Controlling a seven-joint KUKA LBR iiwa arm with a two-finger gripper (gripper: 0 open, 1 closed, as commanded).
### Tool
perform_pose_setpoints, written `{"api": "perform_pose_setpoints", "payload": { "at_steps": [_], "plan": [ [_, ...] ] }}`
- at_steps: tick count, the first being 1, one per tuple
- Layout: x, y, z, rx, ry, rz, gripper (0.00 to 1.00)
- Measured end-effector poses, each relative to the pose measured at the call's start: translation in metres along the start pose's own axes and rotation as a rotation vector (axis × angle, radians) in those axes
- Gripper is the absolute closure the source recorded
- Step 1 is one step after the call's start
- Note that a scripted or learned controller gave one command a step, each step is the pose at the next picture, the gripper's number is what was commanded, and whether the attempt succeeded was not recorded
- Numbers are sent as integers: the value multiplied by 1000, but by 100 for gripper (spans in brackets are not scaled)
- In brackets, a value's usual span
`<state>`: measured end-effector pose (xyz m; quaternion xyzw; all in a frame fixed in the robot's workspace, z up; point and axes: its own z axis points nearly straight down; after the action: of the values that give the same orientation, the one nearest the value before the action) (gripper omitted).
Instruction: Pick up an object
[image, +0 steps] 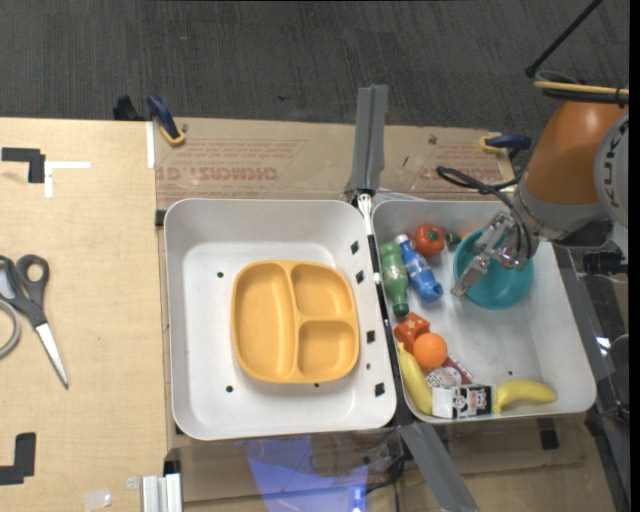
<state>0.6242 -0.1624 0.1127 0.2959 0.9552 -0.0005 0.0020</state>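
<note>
Teal bowl (497, 283) sits at the back of the right bin (570, 330), directly under my gripper (487, 258), whose fingers look spread apart and empty over the near rim. I judge a short straight descent would straddle that rim.

Teal bowl (495, 283) partly hidden beneath the hand (488, 258).

We see our grey arm (585, 160) reaching in from the right, orange band above the wrist. Our gripper (480, 270) points down-left, its two fingers (466, 283) slightly parted, nothing between them.
</note>
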Motion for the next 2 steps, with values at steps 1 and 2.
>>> {"api": "perform_pose_setpoints", "payload": {
  "at_steps": [1,2],
  "plan": [
    [2,38,15,6,7,354,0],
    [5,55,16,13,7,523,0]
  ]
}}
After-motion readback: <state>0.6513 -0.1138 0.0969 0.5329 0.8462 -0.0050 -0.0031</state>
